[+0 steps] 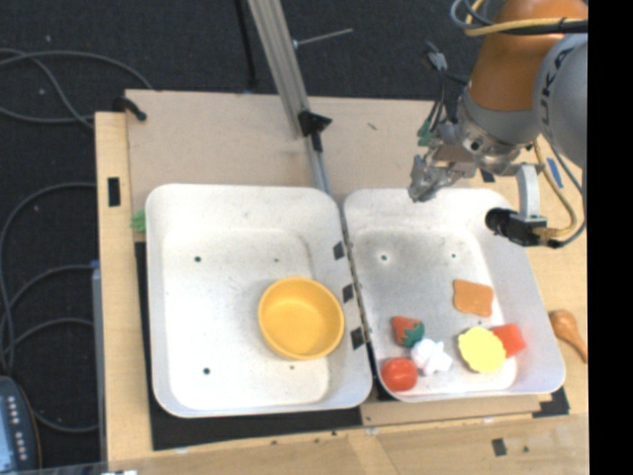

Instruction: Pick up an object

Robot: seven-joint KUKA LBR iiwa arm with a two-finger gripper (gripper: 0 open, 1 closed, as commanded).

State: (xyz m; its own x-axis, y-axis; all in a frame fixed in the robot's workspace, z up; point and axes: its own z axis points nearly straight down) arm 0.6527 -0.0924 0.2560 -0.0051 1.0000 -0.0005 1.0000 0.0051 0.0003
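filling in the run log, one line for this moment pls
arm: gripper above right bin far edge | held: nothing seen | left bin: yellow bowl | right bin: toys at near edge

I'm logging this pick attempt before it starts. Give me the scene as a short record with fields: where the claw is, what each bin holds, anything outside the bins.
claw: above the far rim of the right bin, nothing seen held
left bin: yellow bowl
right bin, near end: orange piece, yellow piece, white piece, red round piece
outside bins: orange item on the bench, right of the right bin
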